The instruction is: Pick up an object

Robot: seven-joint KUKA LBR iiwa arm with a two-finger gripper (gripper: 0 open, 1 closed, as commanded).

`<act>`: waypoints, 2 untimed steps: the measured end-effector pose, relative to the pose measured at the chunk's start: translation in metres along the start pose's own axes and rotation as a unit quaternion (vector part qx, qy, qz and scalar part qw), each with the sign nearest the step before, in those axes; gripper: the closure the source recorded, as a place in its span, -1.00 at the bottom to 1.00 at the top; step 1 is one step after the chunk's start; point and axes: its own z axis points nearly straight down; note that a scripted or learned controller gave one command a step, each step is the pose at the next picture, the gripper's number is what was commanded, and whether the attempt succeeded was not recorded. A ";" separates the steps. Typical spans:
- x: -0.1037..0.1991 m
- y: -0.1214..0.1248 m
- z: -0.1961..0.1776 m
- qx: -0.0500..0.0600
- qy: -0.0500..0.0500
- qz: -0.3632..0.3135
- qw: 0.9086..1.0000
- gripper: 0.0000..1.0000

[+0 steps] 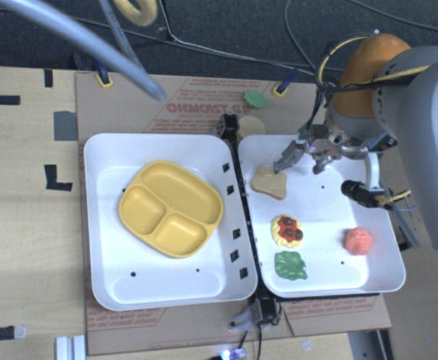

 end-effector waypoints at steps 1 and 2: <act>0.000 0.001 0.050 -0.002 -0.001 0.000 1.000 -1.00; 0.002 0.003 0.036 -0.005 0.001 -0.001 1.000 1.00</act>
